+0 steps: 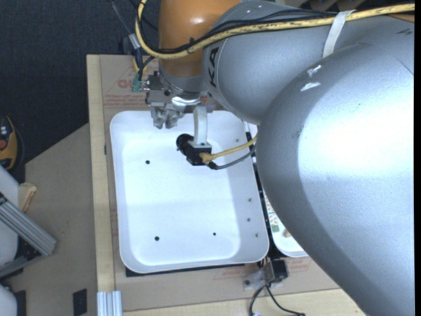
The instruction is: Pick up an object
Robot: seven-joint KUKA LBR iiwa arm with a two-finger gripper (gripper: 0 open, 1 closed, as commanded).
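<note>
We look down at a slant from above the bench (99,176), close over the left bin (184,242); the arm (329,130) crowds our right, nearest the lens.

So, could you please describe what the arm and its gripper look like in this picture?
The arm is smooth grey, with a rounded orange band above the wrist. A yellow and a black cable loop beside that band. The gripper is grey metal, with a small black block trailing a yellowish cable.
</note>
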